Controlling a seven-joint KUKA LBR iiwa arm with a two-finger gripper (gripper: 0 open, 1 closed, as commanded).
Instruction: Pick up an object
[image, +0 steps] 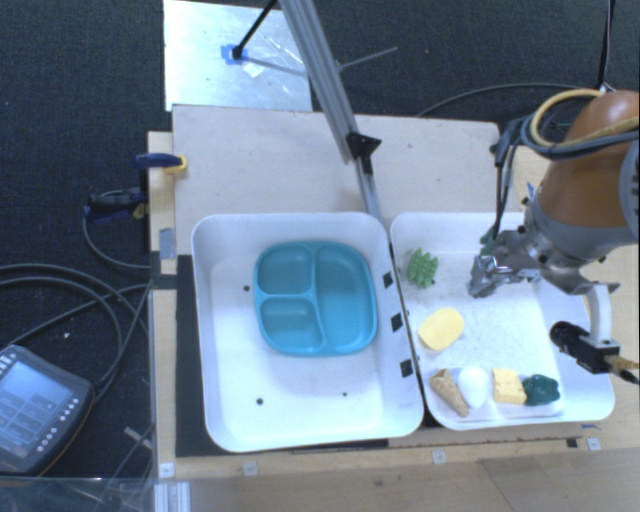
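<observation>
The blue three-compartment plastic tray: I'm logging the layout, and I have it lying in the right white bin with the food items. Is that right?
Not quite. The blue three-compartment plastic tray lies in the left white bin; the camera view shows the food items in the right white bin.

Pale wooden bench (270, 160) on dark carpet (70, 100)

Grey arm (590, 225), orange band, yellow cable, metal wrist

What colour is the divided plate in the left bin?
Light blue, a turquoise shade. The divided plate shows plainly in the camera view, lying in the left bin.
</observation>
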